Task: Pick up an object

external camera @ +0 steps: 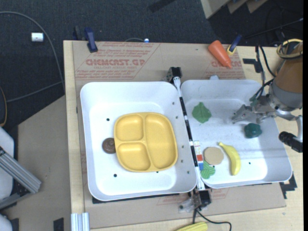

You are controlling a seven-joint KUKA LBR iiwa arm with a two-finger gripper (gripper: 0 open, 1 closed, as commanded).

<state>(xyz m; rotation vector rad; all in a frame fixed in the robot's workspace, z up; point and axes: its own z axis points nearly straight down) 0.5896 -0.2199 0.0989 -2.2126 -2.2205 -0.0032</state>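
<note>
The gripper (pixel 242 113) hangs over the right-hand shallow white bin (pixel 269 174), its metal fingers spread and pinching nothing, with a small dark-green rounded object (pixel 252 129) lying just beside it. Farther left lies a green leafy toy (pixel 201 113), and nearer the front a yellow plastic banana (pixel 231 158) rests beside a tan round disc (pixel 213 155). The left bin (pixel 96 100) holds a yellow divided plate (pixel 145 141).

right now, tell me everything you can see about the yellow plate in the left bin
The yellow plate is a rounded-square tray split into three compartments: two on the upper side and one wider one below. It looks like smooth matte plastic and seems bare inside. It lies flat, turned slightly askew, near the middle of the left bin. A small brown round thing sits against its left edge, partly tucked under the rim. The hand is far off, over the right bin.
</note>
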